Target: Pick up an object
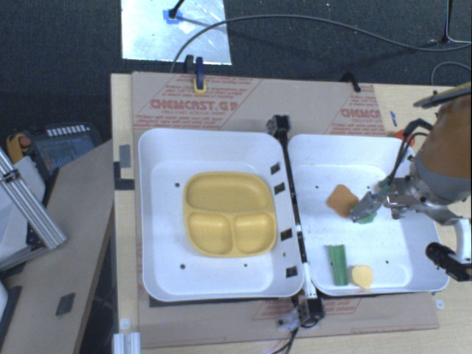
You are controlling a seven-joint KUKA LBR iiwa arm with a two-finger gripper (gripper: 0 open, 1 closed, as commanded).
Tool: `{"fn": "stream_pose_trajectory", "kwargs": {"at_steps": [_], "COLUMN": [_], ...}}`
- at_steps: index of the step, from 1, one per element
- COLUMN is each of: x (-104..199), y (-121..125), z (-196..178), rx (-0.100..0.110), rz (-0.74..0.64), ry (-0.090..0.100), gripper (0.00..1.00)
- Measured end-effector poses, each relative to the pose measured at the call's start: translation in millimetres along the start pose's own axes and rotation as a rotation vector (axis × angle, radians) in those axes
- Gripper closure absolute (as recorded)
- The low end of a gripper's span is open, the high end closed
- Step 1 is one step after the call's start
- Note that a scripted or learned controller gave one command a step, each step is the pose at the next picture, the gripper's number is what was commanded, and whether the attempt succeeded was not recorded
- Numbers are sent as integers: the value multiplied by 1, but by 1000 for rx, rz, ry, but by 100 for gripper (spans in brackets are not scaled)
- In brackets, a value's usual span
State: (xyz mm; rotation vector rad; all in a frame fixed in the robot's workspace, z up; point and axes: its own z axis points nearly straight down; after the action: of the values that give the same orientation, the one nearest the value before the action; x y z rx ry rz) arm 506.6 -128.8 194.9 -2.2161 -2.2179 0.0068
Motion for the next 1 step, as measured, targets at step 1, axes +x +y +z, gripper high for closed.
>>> {"fn": "stream_pose_trajectory", "kwargs": {"at_steps": [1], "x": [0], "y": [2], "z": [-4], "rx": [-9], "rz": [-2], "ry": [-2], "gripper": [0]}}
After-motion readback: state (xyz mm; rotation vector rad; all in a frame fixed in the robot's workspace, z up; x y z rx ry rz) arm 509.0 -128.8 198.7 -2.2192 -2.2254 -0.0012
